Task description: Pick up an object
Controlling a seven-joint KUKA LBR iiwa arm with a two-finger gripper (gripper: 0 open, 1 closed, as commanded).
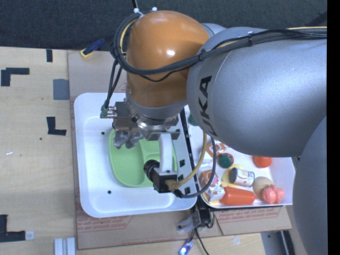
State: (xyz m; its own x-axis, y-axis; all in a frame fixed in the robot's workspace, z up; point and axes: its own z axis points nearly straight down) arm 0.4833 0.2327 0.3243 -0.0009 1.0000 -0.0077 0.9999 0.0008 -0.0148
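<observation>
The claw (126, 138) is positioned over the upper-left rim of the green dish (127, 170), which extends toward lower right; claw state cannot be told.

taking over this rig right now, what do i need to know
Pincer: low in the left bin, at the top edge of the green dish; the view does not show a grasp.
Things: green dish in the left bin; orange toy, pink toy and small bottle in the right bin.
Done: approach to the dish.
Left: grasp one object and lift it.
</observation>
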